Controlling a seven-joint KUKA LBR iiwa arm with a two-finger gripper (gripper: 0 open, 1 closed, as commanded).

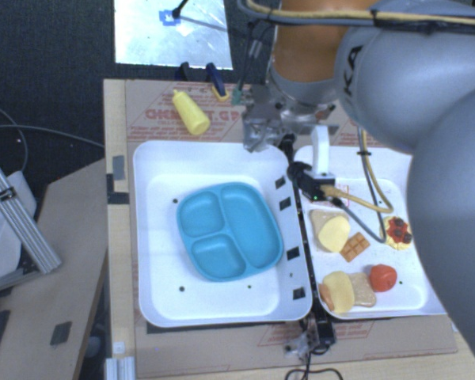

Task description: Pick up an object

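Approach step: the pincer (263, 133) hovers, its opening impossible to tell; next it must descend onto the yellow piece (332, 232) just front-right of it.

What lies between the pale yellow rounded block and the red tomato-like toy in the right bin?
A small brown waffle-textured square, shown in the camera view.

One blue plate (229, 232) and some toy foods
The plate has three compartments and lies flat in the left bin (154, 212); a pale yellow lump (332, 232), brown waffle (354, 247) and red tomato (383, 277) lie in the right bin (408, 290).
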